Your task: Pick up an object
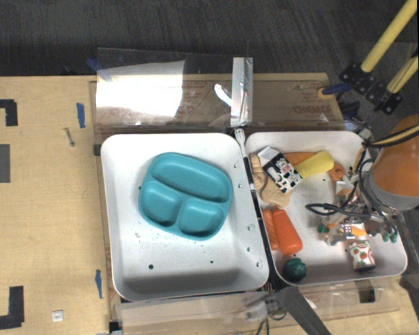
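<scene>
The arm's orange band [404,169] enters over the right edge of the right bin [316,276]. Below it, my gripper [350,224] hangs low over the bin's right half, amid dark cables. Just under it lies a small white and red object [362,255]. Further left in the same bin are an orange cylinder [286,233], a dark green ball [293,268], a yellow piece [314,164], a black-and-white spotted block [281,172] and a tan piece [273,194]. Nothing shows as held.
The left bin [125,201] holds a teal divided plate [185,193]. A clear plastic sheet and a metal strip [242,93] lie behind the bins. Yellow and black stand legs [380,44] rise at the top right. Wooden bench surface [39,204] extends left.
</scene>
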